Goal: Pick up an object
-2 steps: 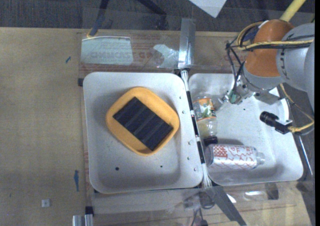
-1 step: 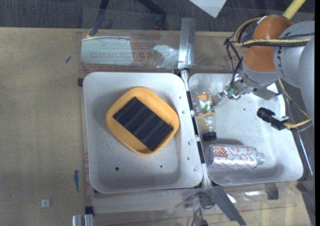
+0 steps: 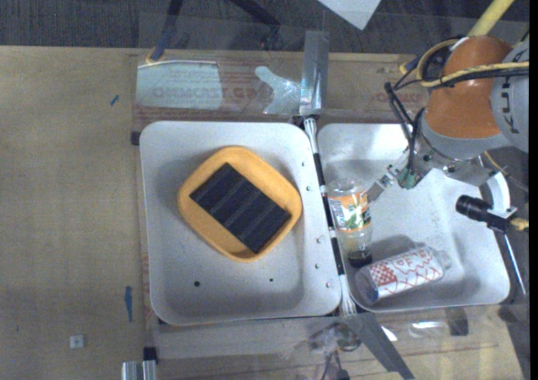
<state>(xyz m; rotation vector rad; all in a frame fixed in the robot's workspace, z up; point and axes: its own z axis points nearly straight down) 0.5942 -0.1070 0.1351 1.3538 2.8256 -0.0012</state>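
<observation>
Camera view: grey arm with orange band (image 3: 467,88) hangs over the right white bin (image 3: 479,277). Gripper (image 3: 402,178) sits low near the clear plastic bottle with orange label (image 3: 350,217); grip state impossible to judge. Red-white patterned pouch (image 3: 405,271) lies beside the bottle. Orange tray with black ribbed insert (image 3: 239,203) lies in the left white bin (image 3: 168,286).

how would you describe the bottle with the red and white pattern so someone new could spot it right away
Start at the right bin, the one the arm reaches into. Along its near edge lies a bottle on its side, wrapped in a red and white patterned label. Its neighbour, a clear bottle with an orange and green label and a dark cap, sits by the divider between the bins.
</observation>
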